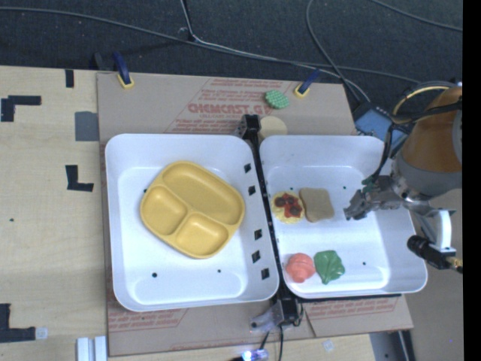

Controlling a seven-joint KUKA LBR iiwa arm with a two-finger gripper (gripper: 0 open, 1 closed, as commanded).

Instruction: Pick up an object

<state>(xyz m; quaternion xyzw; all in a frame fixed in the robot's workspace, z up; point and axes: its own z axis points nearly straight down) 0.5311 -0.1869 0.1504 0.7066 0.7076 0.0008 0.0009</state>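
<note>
Bread (317,204) lies mid-bin in the right bin (376,150), touching a small pizza piece (288,207) at its nine o'clock, with the tool (359,205) near at its three o'clock. I cannot tell how the tool is set. A clean pick probably means centring above the bread and descending straight, clear of the pizza piece.

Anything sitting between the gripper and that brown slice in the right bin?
No. In the camera view, bare white bin floor separates the gripper from the brown slice; the pizza toy sits on the slice's far side.
</note>
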